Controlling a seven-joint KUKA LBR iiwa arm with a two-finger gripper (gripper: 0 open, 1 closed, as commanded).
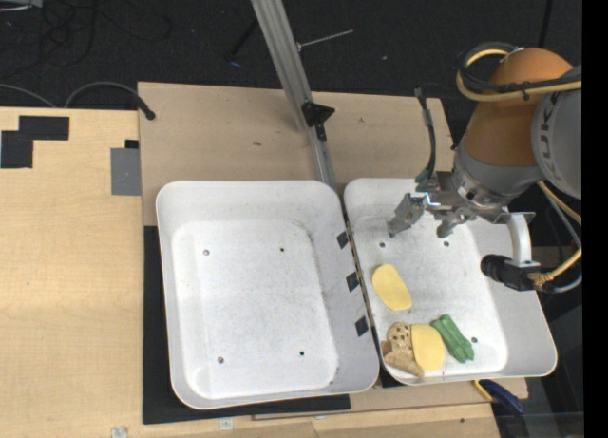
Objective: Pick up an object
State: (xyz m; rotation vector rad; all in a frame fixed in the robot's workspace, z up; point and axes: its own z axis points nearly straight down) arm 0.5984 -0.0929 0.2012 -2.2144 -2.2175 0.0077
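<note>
In the right bin (518, 341) lie a yellow oval piece (390, 287), a second yellow piece (427, 347), a green piece (453, 337) and a tan speckled piece (401, 347) near the front edge. My gripper (425, 218) hangs over the bin's back half, above and behind the yellow oval piece. Its two fingers are spread apart with nothing between them.
The left bin (180, 237) stands beside the right one, separated by a rim with black clips. A slanted metal rail (285, 56) rises behind the bins. The arm's orange band (522, 70) and cables sit at the right.
</note>
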